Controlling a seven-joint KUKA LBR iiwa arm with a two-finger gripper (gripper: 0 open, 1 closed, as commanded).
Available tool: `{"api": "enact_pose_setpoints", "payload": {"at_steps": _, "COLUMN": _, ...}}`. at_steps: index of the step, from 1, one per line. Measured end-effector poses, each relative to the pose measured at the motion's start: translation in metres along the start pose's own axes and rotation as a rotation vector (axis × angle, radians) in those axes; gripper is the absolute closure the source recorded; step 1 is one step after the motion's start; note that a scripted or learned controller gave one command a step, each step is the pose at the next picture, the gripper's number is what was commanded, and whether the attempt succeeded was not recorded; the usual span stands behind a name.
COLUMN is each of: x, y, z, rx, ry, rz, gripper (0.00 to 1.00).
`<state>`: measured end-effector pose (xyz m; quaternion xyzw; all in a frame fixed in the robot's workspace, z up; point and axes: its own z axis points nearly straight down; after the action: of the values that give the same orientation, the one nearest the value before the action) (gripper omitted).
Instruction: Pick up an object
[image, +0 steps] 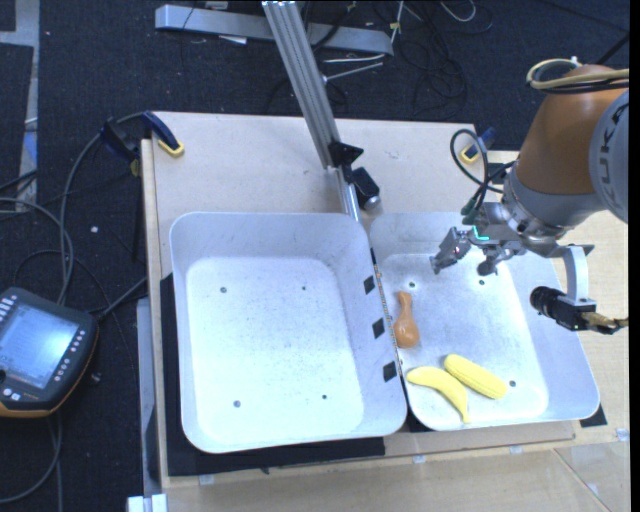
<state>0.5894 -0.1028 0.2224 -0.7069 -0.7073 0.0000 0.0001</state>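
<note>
black carpet surrounds the pale wooden bench (260, 160), and at the far left of it a teach pendant (40, 350) with a lit screen lies on the floor, its dark cable looping up toward the bench corner. a clamp with a blue and yellow handle (160, 135) grips the bench's upper left corner.

the left bin (190, 250) is a shallow white tray with a speckled floor and a few small dark dots on it. a slanted aluminium rail (315, 100) runs down from the top of the view to the seam between the two bins, ending in a black bracket (350, 165) and a small dark fitting. three black tabs sit along that seam.

the right bin (560, 390) holds the loose things. an orange-brown spoon-shaped object (406, 322) lies near its left wall, long axis roughly up and down in the view. below it, near the front edge, a yellow banana (440, 385) curves beside a yellow corn cob (476, 377); the two lie just beside each other, possibly touching at the upper ends.

the gripper (465, 252) hangs over the upper part of the right bin, well apart from the spoon-shaped object and the yellow pieces. its two dark fingers are spread with a visible gap between them, and nothing sits in that gap. behind it the orange band (565, 130) of the arm fills the upper right, and a black cable connector (560, 305) pokes out over the bin's right side.
</note>
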Motion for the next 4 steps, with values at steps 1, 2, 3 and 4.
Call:
{"api": "enact_pose_setpoints", "payload": {"at_steps": 1, "x": 0.0, "y": 0.0, "z": 0.0, "rx": 0.0, "ry": 0.0, "rz": 0.0, "gripper": 0.0}}
{"api": "enact_pose_setpoints", "payload": {"at_steps": 2, "x": -0.004, "y": -0.002, "z": 0.043, "rx": 0.004, "ry": 0.0, "rz": 0.0, "gripper": 0.0}}
{"api": "enact_pose_setpoints", "payload": {"at_steps": 3, "x": -0.007, "y": -0.003, "z": 0.086, "rx": 0.004, "ry": 0.0, "rz": 0.001, "gripper": 0.0}}
{"api": "enact_pose_setpoints", "payload": {"at_steps": 4, "x": -0.007, "y": -0.004, "z": 0.129, "rx": 0.003, "ry": 0.0, "rz": 0.0, "gripper": 0.0}}
